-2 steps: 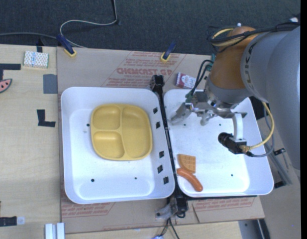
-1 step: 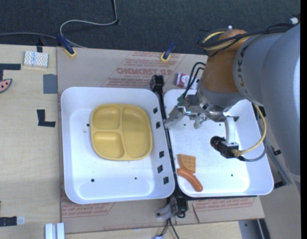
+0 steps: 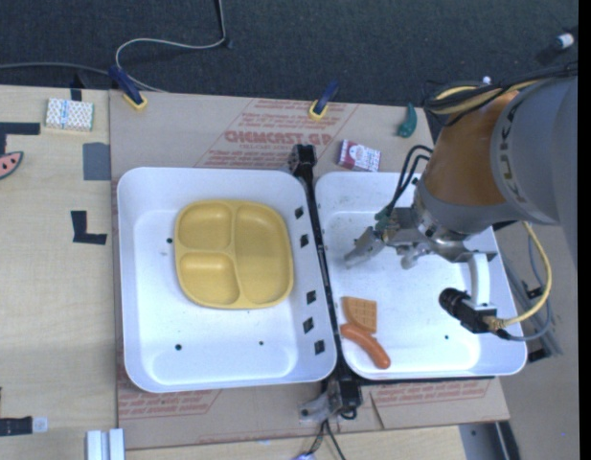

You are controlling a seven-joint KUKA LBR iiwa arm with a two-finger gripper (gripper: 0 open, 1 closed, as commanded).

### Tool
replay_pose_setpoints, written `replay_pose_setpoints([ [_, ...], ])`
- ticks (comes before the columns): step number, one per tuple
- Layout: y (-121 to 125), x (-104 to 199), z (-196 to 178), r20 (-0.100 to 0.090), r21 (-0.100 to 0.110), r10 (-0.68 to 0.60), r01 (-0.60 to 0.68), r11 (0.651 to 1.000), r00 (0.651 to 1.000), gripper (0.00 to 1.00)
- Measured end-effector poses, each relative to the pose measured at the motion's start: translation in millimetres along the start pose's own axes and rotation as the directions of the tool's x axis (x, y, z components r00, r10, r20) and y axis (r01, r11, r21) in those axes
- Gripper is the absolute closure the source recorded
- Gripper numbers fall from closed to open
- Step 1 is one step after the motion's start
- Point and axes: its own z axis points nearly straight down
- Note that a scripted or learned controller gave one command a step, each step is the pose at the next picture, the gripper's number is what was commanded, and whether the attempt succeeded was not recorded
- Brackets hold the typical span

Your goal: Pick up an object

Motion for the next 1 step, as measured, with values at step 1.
replay_pose_setpoints([
  [1,37.8,-43.5,97.9,-0.001,-0.005,-0.002,0.002,1.0,1.0,0.0],
])
